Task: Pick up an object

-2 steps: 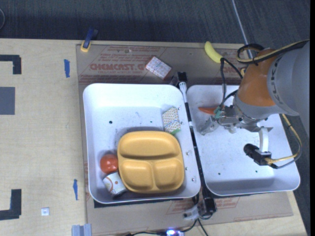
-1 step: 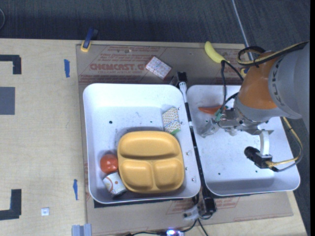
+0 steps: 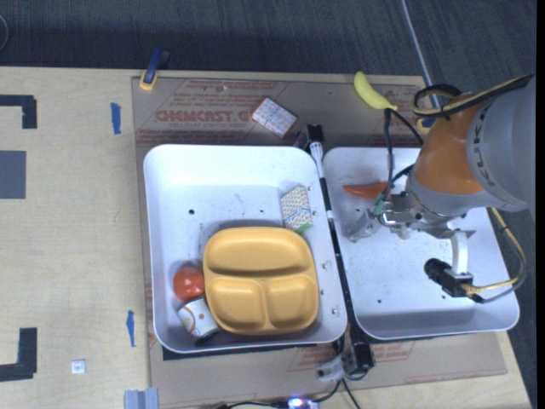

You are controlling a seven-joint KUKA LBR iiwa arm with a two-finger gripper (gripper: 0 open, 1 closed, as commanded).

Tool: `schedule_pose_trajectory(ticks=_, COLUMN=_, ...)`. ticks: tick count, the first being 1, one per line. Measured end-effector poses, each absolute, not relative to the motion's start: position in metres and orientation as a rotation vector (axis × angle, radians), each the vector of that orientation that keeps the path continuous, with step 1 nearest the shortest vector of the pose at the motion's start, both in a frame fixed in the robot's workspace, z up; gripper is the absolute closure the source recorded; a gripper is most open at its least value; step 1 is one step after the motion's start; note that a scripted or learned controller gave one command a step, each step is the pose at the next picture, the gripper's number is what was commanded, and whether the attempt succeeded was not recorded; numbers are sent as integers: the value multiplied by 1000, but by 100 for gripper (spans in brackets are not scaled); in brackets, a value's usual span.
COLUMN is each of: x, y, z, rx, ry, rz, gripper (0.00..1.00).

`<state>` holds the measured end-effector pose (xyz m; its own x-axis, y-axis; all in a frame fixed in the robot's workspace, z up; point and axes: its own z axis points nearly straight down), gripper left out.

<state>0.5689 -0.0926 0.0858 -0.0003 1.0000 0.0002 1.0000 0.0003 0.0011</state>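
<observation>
Orange carrot-like piece (image 3: 364, 190) near the far-left corner of the right bin (image 3: 409, 309), just beside the hand (image 3: 368, 226). Cannot tell whether the hand is spread or closed. Best lowered squarely over the piece, closing across its narrow width, clear of the bin wall. Left bin (image 3: 166, 177) crowded by a yellow divided tray (image 3: 260, 279). Pale wooden worktop (image 3: 68, 228) beneath; dark carpet (image 3: 255, 15) beyond.
</observation>
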Motion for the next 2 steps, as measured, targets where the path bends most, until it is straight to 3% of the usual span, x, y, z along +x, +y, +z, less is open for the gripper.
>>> schedule_pose_trajectory(ticks=1, x=570, y=-93, z=96, rx=2220, ry=2219, rz=4, gripper=100)
schedule_pose_trajectory(ticks=2, x=631, y=-138, z=109, rx=2219, ry=2220, rz=1, gripper=100)
